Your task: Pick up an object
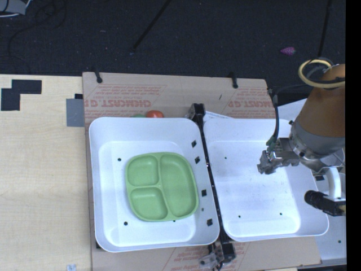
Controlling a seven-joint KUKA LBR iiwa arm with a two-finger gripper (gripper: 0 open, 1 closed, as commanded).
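Note:
A green divided plate [161, 186] with three compartments lies flat in the left white bin [107, 151]. My gripper [269, 164] hangs over the right part of the right white bin [248, 224], well to the right of the plate. The arm with its orange band [324, 106] comes in from the right edge. Nothing shows between the gripper and the bin floor below it.
A small red and green object [151, 115] sits on the cardboard just behind the left bin's far rim. A black divider [204, 168] runs between the two bins. Cardboard sheet [169, 97] lies under both bins. Dark cables hang beside the wrist.

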